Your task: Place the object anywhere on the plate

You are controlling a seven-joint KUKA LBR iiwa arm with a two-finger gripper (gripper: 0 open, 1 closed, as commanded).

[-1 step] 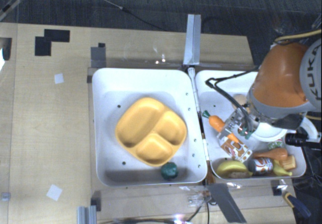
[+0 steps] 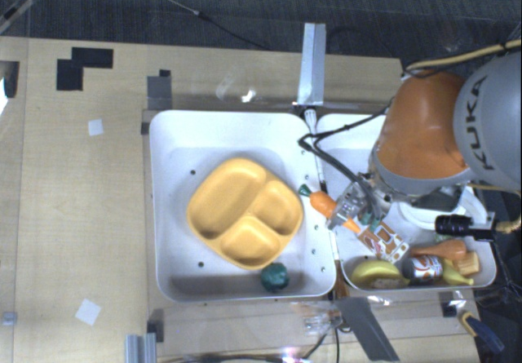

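Orange carrot [image 2: 323,204] (green-tipped) sits clamped in the gripper [image 2: 341,213], beside the plate [image 2: 244,212].

The plate [image 2: 245,211] lies in the left bin [image 2: 167,214]; a ball [image 2: 275,276] sits just before it (near the front wall). The banana [image 2: 377,272] lies in the right bin [image 2: 488,268].

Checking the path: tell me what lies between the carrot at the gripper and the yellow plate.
In the camera view, bare white floor of the left bin lies between the carrot and the yellow plate. Nothing else sits there.
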